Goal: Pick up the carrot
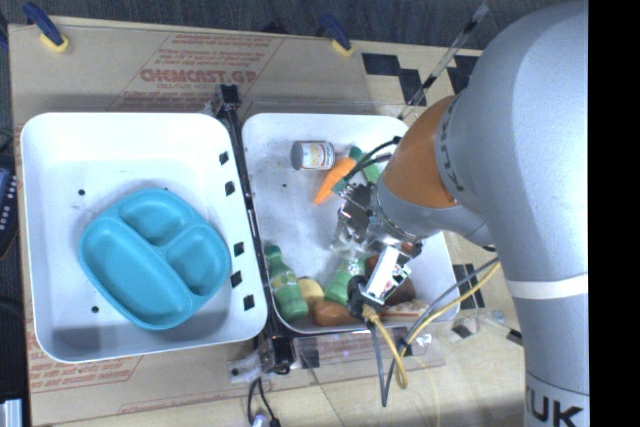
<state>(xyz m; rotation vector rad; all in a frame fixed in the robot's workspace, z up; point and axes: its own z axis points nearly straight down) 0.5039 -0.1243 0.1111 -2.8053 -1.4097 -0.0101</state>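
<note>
A: Entry, overhead view. Where does the carrot (333, 179) lie?

B: In the right bin (285, 215), far half. It lies on the bin floor, tilted, its narrow tip pointing near-left. Its far-right end meets something green that runs under the arm (470, 165).

A: Neighbours?

B: A small jar (313, 155) on its side just to the far-left of the carrot, apart from it by a small gap. Along the near wall of the same bin, a cluster of toy foods (310, 295): green, yellow and brown pieces packed close together.

A: Gripper position?

B: The gripper (352, 215) hangs over the middle of the right bin, just near-right of the carrot. The carrot is not between its fingers. Whether the gripper is released or clenched, I cannot tell; the metal parts blur into one another from this angle.

A: Arm?

B: It enters from the right, the orange band (415, 170) sitting over the right bin's far-right corner. Cables trail from the wrist over the near wall of the bin.

A: Left bin (60, 155)?

B: It holds a blue divided plate (153, 257), three compartments, resting in the near half.

A: Surroundings?

B: Both bins sit on a cardboard-covered worktop (200, 65), with blue clamps (45, 27) at its far edge
</note>
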